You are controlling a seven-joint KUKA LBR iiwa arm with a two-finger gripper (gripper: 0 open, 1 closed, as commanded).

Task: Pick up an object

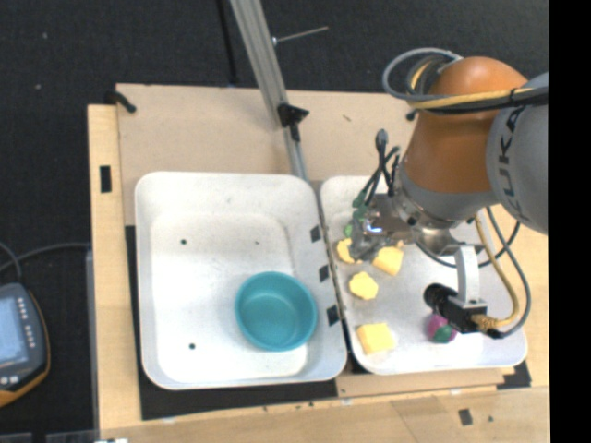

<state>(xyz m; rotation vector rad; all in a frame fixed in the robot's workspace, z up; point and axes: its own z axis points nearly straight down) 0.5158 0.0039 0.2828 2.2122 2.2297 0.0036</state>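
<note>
From my remote station I note a dark carpeted floor surrounding a tan wooden bench. An aluminium post rises at a slant from the bench's far side. Two shallow white bins sit side by side on the bench: the left bin holds a teal bowl near its front right corner; the right bin is partly covered by the arm. The arm, orange at the band and grey at the right, hangs over the far half of the right bin. Its gripper sits low at that bin's far left; I cannot tell how it is set. Just beside it lie yellow foam pieces: one at the gripper, a block, a rounder piece, and a larger block near the front rim. A small purple and green object lies toward the right. A handheld pendant rests at the view's left edge.
</note>
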